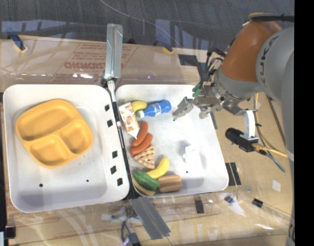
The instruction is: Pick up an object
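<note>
Reaching in from the right of the frame, the arm (259, 50) hangs its gripper (193, 106) over the upper right part of the right bin (208, 176), and we see its two fingers spread apart with nothing between them. We find the objects crowded along that bin's left wall — well left of the gripper. Near the top lie a small yellow piece (139, 105) and a blue bottle (158, 108) side by side, the bottle being the thing nearest the fingertips, though still apart from them. Beside these, against the wall, sits a white and orange packet (128, 118). Below come two red-orange sausages (141, 139) touching each other, then a waffle-patterned wedge (145, 157), a yellow banana (159, 167), a green piece (145, 180) and a brown bun-like piece (169, 183) in the lower left corner of that bin. Over in the left bin (13, 188) rests a yellow divided tray (53, 132) with three compartments — it lies toward the upper left of the bin.
</note>
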You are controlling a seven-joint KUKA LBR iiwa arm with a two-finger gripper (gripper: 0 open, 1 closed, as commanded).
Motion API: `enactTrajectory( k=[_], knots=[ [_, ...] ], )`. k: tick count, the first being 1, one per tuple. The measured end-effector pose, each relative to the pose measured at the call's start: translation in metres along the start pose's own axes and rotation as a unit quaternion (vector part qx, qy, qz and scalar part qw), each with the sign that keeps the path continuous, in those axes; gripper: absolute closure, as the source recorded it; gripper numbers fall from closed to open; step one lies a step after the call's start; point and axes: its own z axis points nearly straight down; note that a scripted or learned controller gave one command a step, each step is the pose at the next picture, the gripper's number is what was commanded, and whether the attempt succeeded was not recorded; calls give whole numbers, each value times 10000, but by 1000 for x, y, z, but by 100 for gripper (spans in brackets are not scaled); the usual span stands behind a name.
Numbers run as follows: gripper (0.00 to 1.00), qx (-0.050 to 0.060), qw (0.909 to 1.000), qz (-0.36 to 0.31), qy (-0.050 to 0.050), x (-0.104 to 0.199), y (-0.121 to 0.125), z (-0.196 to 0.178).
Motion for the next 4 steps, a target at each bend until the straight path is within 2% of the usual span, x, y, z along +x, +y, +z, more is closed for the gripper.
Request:
enactTrajectory(
  k=[1, 2, 3, 4],
  knots=[
    [0, 36, 9943, -1066, 15, 2, -4, 129],
    [0, -20, 9959, -908, -30, 58, 49, 139],
    [0, 106, 9975, -702, -21, 59, 78, 142],
    [100, 89, 9973, -730, -15, 61, 79, 131]
  ],
)
